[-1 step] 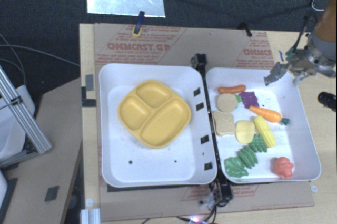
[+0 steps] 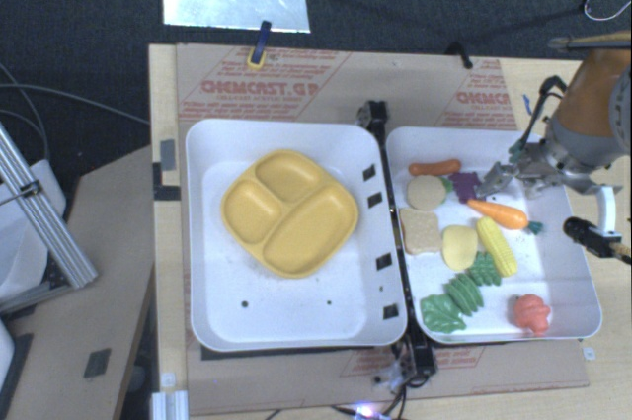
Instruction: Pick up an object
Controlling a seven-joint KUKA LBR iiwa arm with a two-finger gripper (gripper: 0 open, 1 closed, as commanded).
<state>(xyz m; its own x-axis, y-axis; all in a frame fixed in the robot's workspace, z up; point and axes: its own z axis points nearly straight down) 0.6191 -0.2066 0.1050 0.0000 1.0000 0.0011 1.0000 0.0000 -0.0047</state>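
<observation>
Two white bins sit side by side, the right bin (image 2: 583, 304) holding toy food, where the gripper (image 2: 506, 179), fingers slightly parted and empty, hangs just above the carrot (image 2: 499, 212) near its far edge, seemingly poised to grasp it.

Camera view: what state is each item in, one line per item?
Yellow divided plate: left bin, lying flat, nothing in its compartments.
Carrot: right bin, lying flat.
Corn cob: right bin, lying beside the carrot.
Sausage: right bin, near the far wall.
Bread slice: right bin, flat.
End effector: over the right bin above the carrot, holding nothing visible.
</observation>
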